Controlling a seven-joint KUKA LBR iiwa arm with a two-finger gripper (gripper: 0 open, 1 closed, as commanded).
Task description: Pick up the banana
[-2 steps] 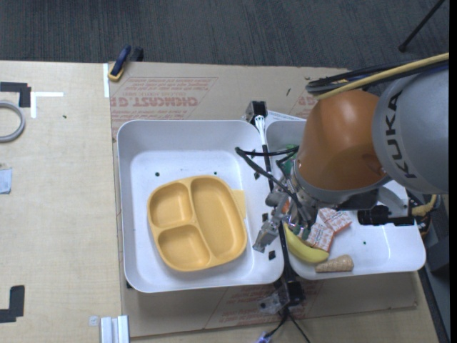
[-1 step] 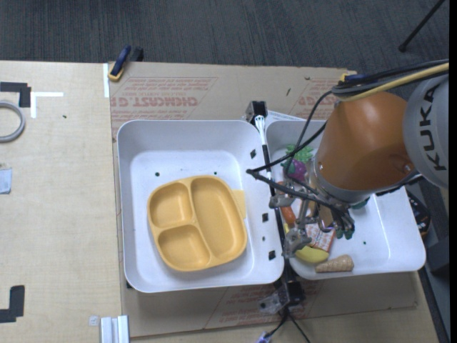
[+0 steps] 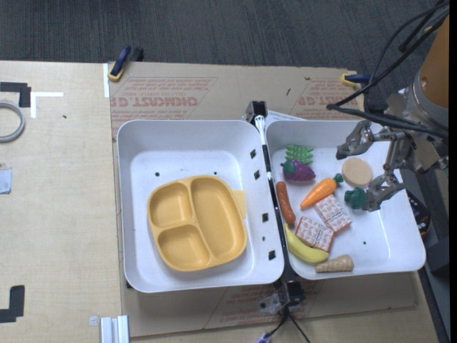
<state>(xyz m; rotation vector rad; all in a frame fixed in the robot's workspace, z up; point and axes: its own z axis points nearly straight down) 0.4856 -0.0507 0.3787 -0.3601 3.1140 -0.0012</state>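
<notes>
The yellow banana [image 3: 303,249] lies near the front left corner of the right bin [image 3: 400,252], curved along its wall, partly under a red-and-white cracker pack [image 3: 314,233]. My gripper [image 3: 363,170] hovers over the far right part of that bin, well to the right of and behind the banana. Its two fingers [image 3: 351,143] stand apart, open, with nothing gripped. A tan round disc [image 3: 357,171] lies in the bin below the gap between them.
The right bin also holds a carrot [image 3: 318,191], a brown sausage [image 3: 285,202], purple grapes [image 3: 298,170], a green leafy piece [image 3: 298,152], a dark green piece [image 3: 355,198], a second cracker pack [image 3: 333,214] and a tan cone [image 3: 335,264]. A yellow divided plate [image 3: 196,222] sits in the left bin [image 3: 136,191].
</notes>
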